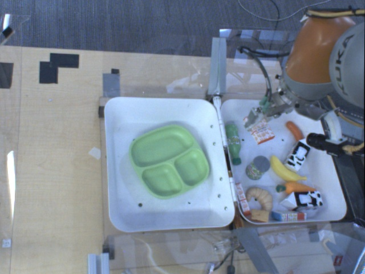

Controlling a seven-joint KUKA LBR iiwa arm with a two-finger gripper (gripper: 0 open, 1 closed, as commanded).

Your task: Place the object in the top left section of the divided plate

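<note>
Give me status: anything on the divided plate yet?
Done: nothing; the green divided plate in the left bin has all three sections bare. In hand: the gripper is low over the right bin, near a red-and-white packet; no object visibly held. Left: grasp, carry, place top left.

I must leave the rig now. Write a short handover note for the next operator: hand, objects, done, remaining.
Hand: over the back of the right bin, above a red-and-white packet; whether it grips anything cannot be told.
Divided plate: green, in the left bin, nothing in its sections.
Toy foods, including the banana, lie in the right bin.
Done: nothing placed.
Left: pick an object, place it in the plate's top left section.
</note>
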